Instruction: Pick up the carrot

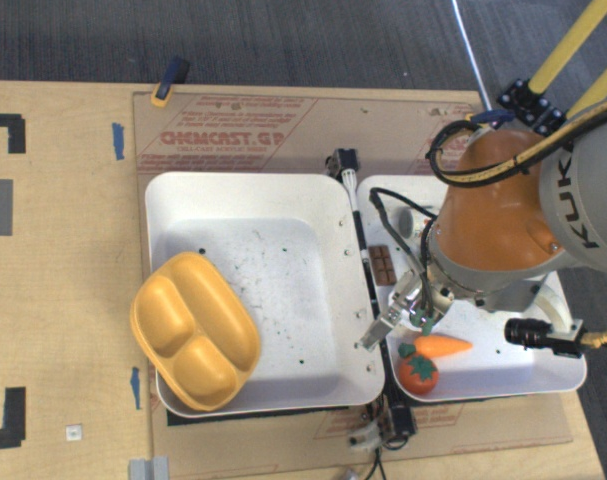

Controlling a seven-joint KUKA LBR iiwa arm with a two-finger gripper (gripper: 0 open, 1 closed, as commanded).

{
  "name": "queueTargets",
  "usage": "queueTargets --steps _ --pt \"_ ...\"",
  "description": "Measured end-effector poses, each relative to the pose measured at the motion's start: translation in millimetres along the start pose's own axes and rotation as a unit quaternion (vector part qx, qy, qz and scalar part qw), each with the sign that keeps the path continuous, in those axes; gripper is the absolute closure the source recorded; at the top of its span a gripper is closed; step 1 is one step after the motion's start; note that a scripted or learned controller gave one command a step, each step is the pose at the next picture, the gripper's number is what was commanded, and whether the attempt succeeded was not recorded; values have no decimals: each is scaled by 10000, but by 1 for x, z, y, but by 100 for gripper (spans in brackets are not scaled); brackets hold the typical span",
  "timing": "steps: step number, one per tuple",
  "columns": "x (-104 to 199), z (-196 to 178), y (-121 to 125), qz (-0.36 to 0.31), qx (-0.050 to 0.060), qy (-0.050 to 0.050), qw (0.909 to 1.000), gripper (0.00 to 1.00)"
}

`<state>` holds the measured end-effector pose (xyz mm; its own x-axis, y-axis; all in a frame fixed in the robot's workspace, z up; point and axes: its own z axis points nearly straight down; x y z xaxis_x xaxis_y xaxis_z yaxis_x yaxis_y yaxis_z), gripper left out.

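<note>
The carrot [446,346] is orange with a small green tip and lies flat near the front of the right bin [543,373], pointing right. My gripper [401,313] hangs below the orange band of the arm [493,213], over the left side of the right bin. It is just above and to the left of the carrot's green end. The carrot lies on the bin floor, apart from the gripper.
A red tomato-like toy [419,370] sits touching the carrot's front left. A yellow divided tray [194,330] rests on the front-left corner of the left bin [283,208]. A black part [539,334] juts out to the carrot's right. Cables [453,153] loop over the arm.
</note>
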<state>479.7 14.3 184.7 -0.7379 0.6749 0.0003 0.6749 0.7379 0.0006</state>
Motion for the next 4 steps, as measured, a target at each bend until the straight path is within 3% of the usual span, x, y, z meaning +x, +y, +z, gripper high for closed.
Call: queueTargets --steps 4 --pt "0 0 0 -2 0 -1 10000 0"
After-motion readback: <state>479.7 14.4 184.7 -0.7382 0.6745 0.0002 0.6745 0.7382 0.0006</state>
